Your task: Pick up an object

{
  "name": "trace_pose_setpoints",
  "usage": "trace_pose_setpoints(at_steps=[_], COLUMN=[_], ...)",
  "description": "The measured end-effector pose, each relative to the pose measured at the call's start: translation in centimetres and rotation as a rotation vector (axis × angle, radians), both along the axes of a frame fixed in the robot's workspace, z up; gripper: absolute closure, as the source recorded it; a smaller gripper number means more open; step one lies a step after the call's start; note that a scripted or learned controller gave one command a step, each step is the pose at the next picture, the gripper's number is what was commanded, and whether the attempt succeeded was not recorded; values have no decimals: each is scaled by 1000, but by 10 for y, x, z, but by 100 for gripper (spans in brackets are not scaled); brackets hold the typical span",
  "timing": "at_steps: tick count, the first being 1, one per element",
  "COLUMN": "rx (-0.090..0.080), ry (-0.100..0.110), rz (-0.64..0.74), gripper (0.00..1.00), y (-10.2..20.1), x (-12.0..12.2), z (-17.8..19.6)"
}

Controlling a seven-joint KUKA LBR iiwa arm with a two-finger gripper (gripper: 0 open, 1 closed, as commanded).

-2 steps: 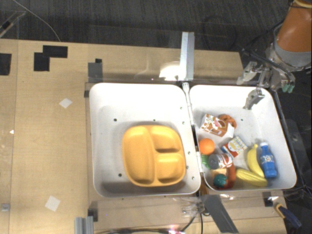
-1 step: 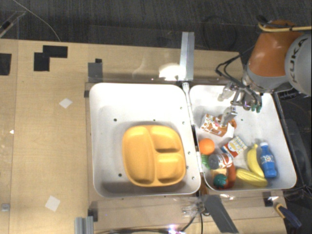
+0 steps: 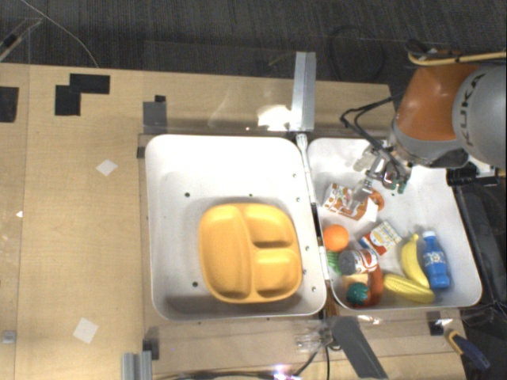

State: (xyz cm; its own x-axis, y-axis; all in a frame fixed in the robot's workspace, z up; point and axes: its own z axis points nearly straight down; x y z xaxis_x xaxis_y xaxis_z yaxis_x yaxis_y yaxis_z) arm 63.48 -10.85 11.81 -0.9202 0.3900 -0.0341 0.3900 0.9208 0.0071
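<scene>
My gripper hangs over the back part of the right bin, below the grey and orange wrist. It stands open with nothing between its fingers. Just below and to its left lies a red and white snack packet. Further toward the front are an orange, a small white carton, a red and white can, two yellow bananas, a blue bottle and a green and dark object.
The left bin holds a yellow divided plate. A metal divider post stands behind the wall between the bins. Black cables run beside the arm at the back right.
</scene>
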Motion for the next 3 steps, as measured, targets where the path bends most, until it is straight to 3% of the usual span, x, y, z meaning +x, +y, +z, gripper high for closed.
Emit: trace_pose_setpoints(at_steps=[1,2,3], rx=[25,34,53], ry=[14,-12,-13], rz=[-528,-911,-1106], gripper=[0,0,0], y=[-1,15,11], x=[32,29,19], z=[-8,-9,-9])
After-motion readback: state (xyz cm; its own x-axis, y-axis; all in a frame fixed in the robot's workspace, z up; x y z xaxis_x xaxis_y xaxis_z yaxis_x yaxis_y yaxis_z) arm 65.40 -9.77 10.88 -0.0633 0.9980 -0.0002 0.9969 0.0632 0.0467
